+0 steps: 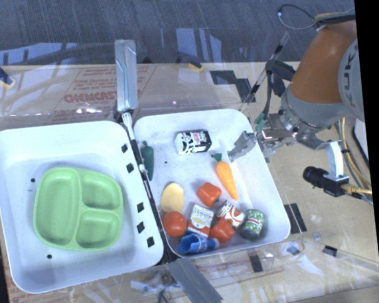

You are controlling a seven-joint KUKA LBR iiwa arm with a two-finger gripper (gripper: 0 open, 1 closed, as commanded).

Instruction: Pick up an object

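Note:
The right bin (278, 202) holds several toy foods. A black-and-white carton (193, 141) lies at its far side, and an orange carrot (226, 177) lies just right of centre. A yellow fruit (172, 197), a red tomato (174, 223), an orange pepper (209, 193), two small cartons (200, 216), a green can (253, 222) and a blue piece (195, 245) crowd the near half. A dark green vegetable (148, 159) rests against the left wall. My gripper (238, 148) hangs over the bin's right side, just above and right of the carrot's top, with nothing seen in it.
The left bin (24, 266) carries a green divided plate (78, 208). A grey metal bar (125, 74) stands behind the divider between the bins. Cables and a black fitting (322, 178) sit by the arm, right of the bins.

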